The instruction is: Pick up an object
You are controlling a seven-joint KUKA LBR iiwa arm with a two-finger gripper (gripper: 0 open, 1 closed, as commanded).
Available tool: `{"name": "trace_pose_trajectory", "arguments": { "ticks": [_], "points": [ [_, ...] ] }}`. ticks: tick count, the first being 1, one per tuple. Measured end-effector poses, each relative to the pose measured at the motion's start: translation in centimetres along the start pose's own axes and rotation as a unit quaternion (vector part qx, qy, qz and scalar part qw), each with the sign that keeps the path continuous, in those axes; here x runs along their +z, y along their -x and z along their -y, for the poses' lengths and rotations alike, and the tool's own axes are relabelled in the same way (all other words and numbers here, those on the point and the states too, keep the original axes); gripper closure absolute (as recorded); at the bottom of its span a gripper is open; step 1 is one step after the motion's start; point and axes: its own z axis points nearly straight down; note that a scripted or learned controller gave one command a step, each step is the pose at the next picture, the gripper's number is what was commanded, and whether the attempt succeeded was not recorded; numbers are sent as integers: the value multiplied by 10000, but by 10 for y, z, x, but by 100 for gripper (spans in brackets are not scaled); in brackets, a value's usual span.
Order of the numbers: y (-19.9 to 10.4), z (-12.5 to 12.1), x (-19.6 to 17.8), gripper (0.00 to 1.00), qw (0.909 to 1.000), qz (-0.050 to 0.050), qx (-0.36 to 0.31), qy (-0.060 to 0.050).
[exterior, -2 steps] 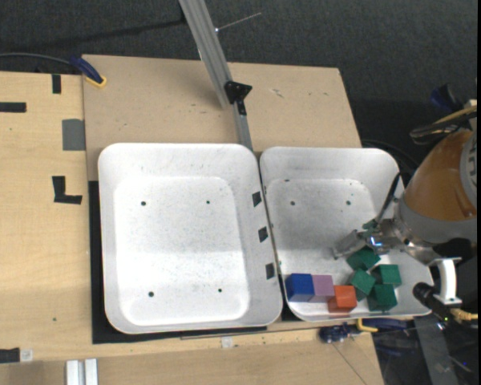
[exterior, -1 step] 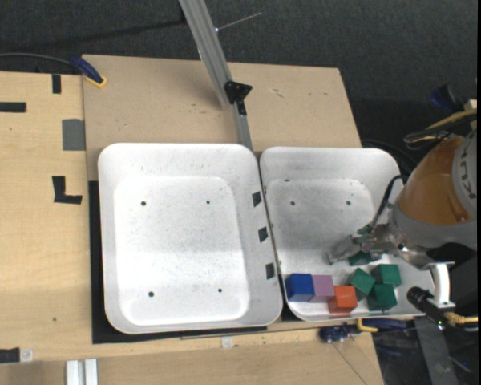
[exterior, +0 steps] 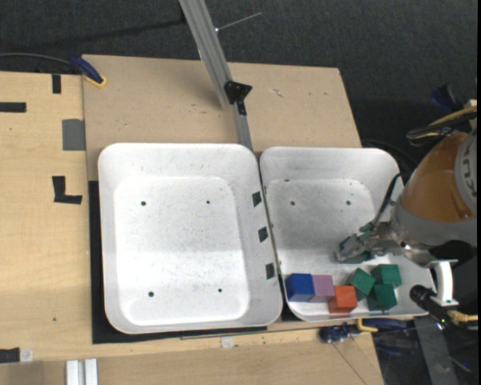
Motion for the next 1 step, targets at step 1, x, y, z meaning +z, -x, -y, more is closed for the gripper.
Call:
{"name": "trace_pose_trajectory", "arguments": {
  "ticks": [1],
  "points": [
    [-4, 5, -59, 100, 10000, -6, -3, 10]
  ]
}}
